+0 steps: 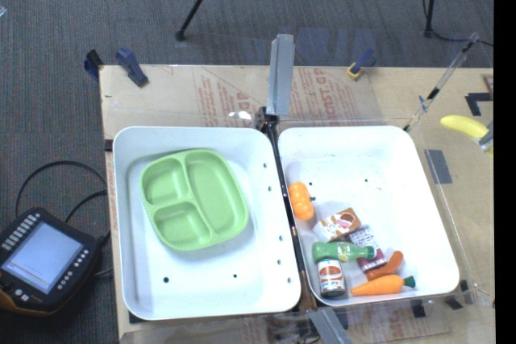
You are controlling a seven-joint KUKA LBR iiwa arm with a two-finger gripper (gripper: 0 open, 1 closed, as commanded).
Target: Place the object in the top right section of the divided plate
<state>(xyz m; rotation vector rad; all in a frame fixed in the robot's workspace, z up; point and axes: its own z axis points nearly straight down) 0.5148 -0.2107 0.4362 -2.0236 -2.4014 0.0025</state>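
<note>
Pre-grasp stage, imo: nothing is picked yet, and the green divided plate [193, 199] in the left bin [129, 173] has nothing in any section. Can't tell the end effector state from this view, so I won't guess.

Candidate objs all sit in the right bin [355, 149], bunched toward its near edge:
- orange fruit [301, 201], against the wall shared w/ the left bin
- brown packet [339, 223], just right of the fruit
- green bottle [347, 252], lying flat
- small jar [330, 278], upright near the near-left corner
- two carrots [379, 284], at the near edge

Task doesn't say which obj; the fruit is the least crowded, so prob the easiest pick.

Next move needs: come down over one item, close on it cleanly w/o snagging neighbours, lift, cross the shared wall, and release over the plate's far-right section. The plate sits skewed, so I read that as the big compartment [216, 193], but that's a judgement call.
</note>
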